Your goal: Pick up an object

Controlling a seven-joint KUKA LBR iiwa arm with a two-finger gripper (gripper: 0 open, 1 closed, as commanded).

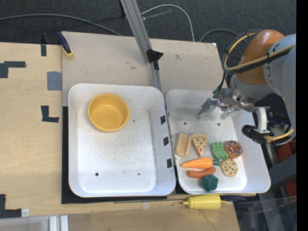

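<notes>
One tool (215,110) hangs spread over right bin (192,102).

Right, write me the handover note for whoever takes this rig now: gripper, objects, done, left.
Gripper: open, holding nothing, over the upper part of the right bin.
Objects: toy foods clustered in that bin's lower half: bread slice, pizza wedge, carrot, sausage, broccoli, green piece, donut, cookie.
Yellow bowl sits in the left bin. Mustard bottle lies on the bench below the right bin.
Done: nothing picked.
Left: descend on one object, grasp, lift.
</notes>
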